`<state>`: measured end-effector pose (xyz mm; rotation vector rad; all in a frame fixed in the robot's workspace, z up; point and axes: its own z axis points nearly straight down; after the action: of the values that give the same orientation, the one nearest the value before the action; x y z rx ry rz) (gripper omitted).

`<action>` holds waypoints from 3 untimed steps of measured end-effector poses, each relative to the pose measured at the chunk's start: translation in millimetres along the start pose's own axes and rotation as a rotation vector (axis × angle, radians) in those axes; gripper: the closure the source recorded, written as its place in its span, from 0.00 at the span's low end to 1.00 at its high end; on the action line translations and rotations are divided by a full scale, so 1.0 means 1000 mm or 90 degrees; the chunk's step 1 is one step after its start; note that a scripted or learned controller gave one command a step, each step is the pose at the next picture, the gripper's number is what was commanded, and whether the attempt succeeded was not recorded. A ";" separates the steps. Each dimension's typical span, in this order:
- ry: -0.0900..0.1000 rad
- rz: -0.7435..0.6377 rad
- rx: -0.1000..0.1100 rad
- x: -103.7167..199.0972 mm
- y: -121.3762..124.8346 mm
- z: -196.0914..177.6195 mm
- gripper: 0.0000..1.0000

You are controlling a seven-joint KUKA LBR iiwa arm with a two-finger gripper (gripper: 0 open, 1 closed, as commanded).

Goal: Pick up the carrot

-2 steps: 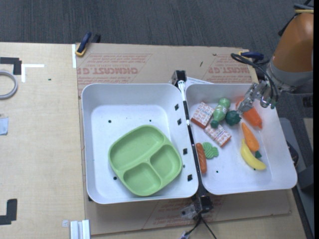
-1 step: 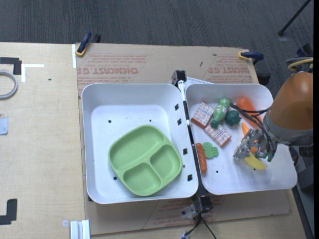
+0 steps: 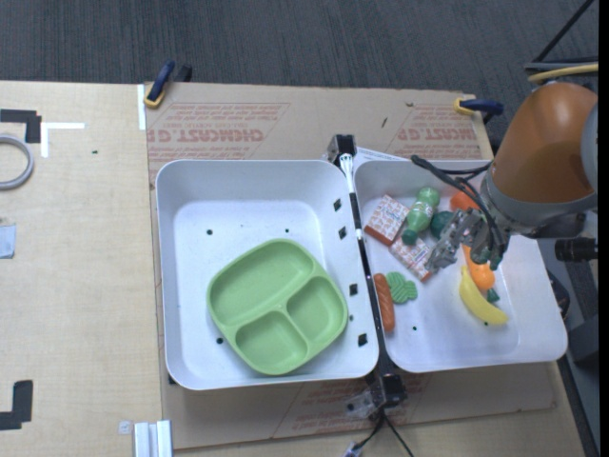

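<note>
Now | carrot (image 3: 481, 274) directly under gripper (image 3: 482, 252) | banana (image 3: 481, 302) beside

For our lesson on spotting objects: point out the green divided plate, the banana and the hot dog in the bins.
green divided plate (image 3: 276, 305), camera view, on its middle divider.
banana (image 3: 479, 306), camera view, on its curved yellow body.
hot dog (image 3: 384, 301), camera view, on its middle.
</note>
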<state>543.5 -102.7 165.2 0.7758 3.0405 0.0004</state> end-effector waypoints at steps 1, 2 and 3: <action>0.000 0.112 0.001 -0.039 0.023 -0.100 1.00; -0.001 0.168 0.000 -0.035 -0.003 0.061 1.00; -0.008 0.129 -0.002 0.022 -0.087 0.066 1.00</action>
<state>482.5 -168.7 98.8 1.0744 2.9339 0.0000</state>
